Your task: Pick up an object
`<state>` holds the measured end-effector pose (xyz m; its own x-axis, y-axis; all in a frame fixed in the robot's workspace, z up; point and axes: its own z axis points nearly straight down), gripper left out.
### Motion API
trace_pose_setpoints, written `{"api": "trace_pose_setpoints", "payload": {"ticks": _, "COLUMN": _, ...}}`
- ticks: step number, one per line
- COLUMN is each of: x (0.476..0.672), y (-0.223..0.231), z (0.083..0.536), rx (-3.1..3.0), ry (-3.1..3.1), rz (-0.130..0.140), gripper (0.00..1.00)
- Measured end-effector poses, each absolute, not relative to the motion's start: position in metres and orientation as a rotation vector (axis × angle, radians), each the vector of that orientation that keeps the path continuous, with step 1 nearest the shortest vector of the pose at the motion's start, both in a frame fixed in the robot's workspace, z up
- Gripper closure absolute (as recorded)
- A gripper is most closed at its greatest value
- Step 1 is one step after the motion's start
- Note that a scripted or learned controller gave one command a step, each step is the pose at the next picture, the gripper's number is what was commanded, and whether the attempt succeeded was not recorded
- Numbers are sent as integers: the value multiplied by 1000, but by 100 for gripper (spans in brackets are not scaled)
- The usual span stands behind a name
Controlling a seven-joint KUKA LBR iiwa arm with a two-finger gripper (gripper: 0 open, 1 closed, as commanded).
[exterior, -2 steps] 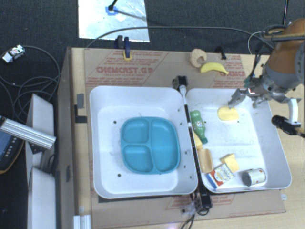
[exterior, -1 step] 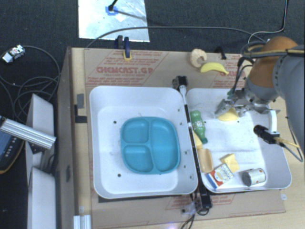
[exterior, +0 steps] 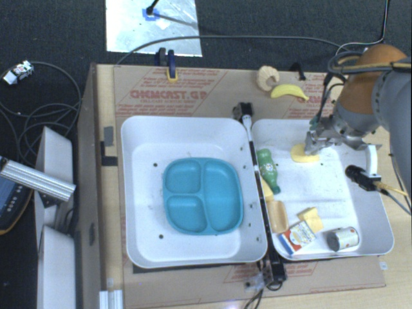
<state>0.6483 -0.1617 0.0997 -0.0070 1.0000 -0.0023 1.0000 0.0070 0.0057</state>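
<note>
Camera view: looks down at a slant on two white bins side by side on a bench
Arm [exterior: 370, 102]: grey with an orange band, reaching in from the right of the frame into the upper part of the right bin [exterior: 373, 201]
Gripper [exterior: 313, 141]: low over the bin floor, right at a flat yellow piece [exterior: 302, 154]; whether it is spread or closed I cannot tell, since the wrist hides the tips
Likely target: the yellow piece, lying upper centre of the right bin, touching or just under the gripper; nothing visibly sits in its grasp
Other things in the right bin: a green bottle [exterior: 268, 170] along the left wall, a tan block [exterior: 277, 216] below it, a yellow cube [exterior: 311, 221], a red and white packet [exterior: 297, 237] and a metal can [exterior: 342, 239] at the lower right
Left bin [exterior: 145, 140]: holds a blue divided tray [exterior: 201, 194]
Outside the bins: a banana [exterior: 288, 92] on the cardboard at the upper right
Risk: the yellow piece looks thin and flat, so a grip may slide over it and close on nothing
Risk: pressing down could jam against the bin floor or skid the piece toward the wall
</note>
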Motion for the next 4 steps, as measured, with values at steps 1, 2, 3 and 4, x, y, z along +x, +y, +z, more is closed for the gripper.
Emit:
{"api": "trace_pose_setpoints", "payload": {"ticks": 1, "x": 648, "y": -162, "z": 99, "rx": 2209, "ry": 2226, "rz": 4, "gripper": 0}}
{"api": "trace_pose_setpoints", "payload": {"ticks": 2, "x": 652, "y": -204, "z": 88, "rx": 2213, "ry": 2220, "rz": 6, "gripper": 0}}
{"api": "trace_pose_setpoints", "payload": {"ticks": 3, "x": 621, "y": -206, "z": 114, "rx": 2217, "ry": 2220, "rz": 2, "gripper": 0}}
{"api": "trace_pose_setpoints", "payload": {"ticks": 4, "x": 558, "y": -188, "z": 84, "rx": 2220, "ry": 2222, "rz": 1, "gripper": 0}}
